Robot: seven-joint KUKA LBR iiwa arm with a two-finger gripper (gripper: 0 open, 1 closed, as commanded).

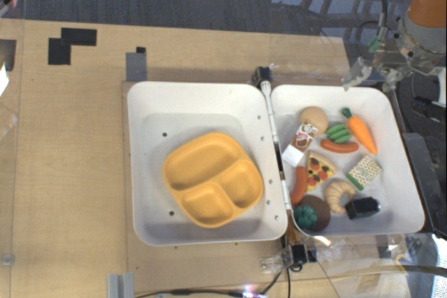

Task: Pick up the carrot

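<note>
Nothing's been lifted yet: the carrot (362,133) lies in the right bin (398,171) at the frame's right beside the green beans (338,132), and the end effector (370,70), its grip unreadable to me, hovers above the bin's upper rim.

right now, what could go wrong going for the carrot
1. The orange carrot with a green top lies against the green pea pod and close to the red sausage, so the tool may catch or nudge those instead.
2. The carrot sits close to the right white bin's far right corner, so a finger could strike the wall.
</note>
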